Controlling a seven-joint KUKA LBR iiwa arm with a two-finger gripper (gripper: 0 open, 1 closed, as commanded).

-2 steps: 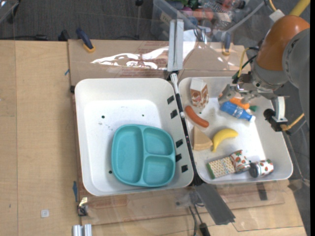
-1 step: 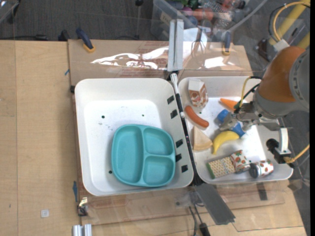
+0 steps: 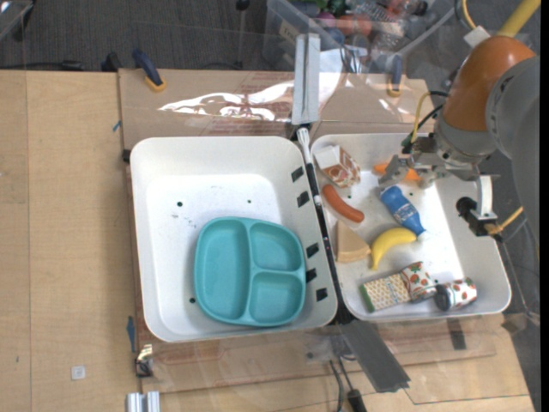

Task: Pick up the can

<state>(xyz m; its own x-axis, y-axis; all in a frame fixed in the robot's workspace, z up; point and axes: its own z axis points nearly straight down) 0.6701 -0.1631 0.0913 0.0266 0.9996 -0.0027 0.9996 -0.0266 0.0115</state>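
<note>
Nearest, the can (image 3: 449, 294) lies toppled beyond the banana (image 3: 392, 243), untouched; the tool (image 3: 403, 168) hovers above the blue bottle (image 3: 401, 208), whether spread or closed I cannot tell.

The can (image 3: 440, 293) lies on its side near the front right corner of the right-hand bin (image 3: 493, 269). Its label is white with red, strawberry-like print, and one dark round end faces the front. It sits just beside a small printed box (image 3: 386, 291), possibly touching it.
</note>
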